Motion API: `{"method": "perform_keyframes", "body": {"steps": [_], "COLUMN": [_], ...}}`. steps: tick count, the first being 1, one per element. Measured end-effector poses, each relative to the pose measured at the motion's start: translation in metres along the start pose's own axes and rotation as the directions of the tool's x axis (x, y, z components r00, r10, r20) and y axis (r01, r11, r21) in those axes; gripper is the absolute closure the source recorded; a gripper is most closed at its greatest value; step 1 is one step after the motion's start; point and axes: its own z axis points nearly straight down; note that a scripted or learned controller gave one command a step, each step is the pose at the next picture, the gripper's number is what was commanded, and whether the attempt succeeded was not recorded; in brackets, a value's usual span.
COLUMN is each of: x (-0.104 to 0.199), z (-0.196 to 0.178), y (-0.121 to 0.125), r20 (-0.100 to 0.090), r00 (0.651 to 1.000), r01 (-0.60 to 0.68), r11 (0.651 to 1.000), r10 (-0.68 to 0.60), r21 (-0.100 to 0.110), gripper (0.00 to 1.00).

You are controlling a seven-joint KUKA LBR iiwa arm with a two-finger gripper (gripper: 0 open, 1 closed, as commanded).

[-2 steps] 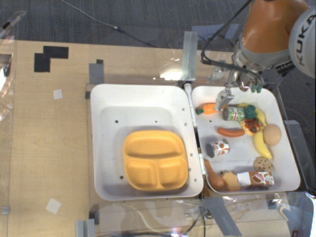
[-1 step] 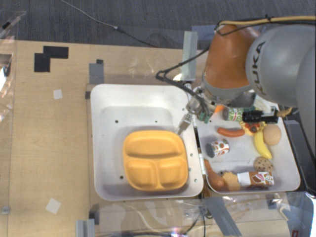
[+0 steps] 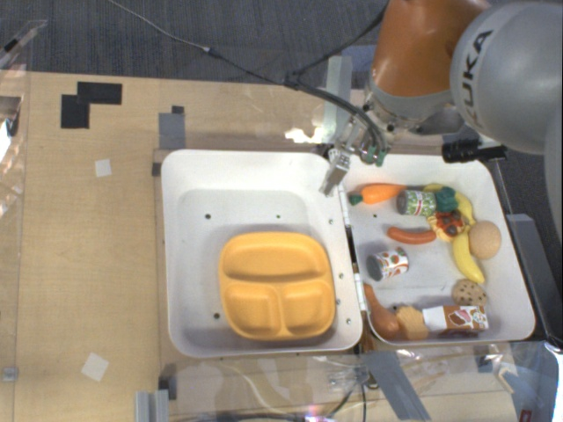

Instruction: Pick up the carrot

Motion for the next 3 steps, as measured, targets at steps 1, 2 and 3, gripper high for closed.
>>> {"method": "perform_keyframes", "body": {"steps": [1,2,3], "x": [0.077,0.078,0.088], "z": [0.061,-0.094,-0.065], "y": [-0.078,-0.1,-0.175], "r20": [-0.01,0.012,-0.004], "r00": [0.993,0.984,0.879], "r01": [0.121,0.18,0.476], "r11": [0.993,0.984,0.879], "r10": [-0.121,-0.18,-0.476], "r21": [0.004,-0.001,0.002], "gripper": [1.0,1.0,1.0]}}
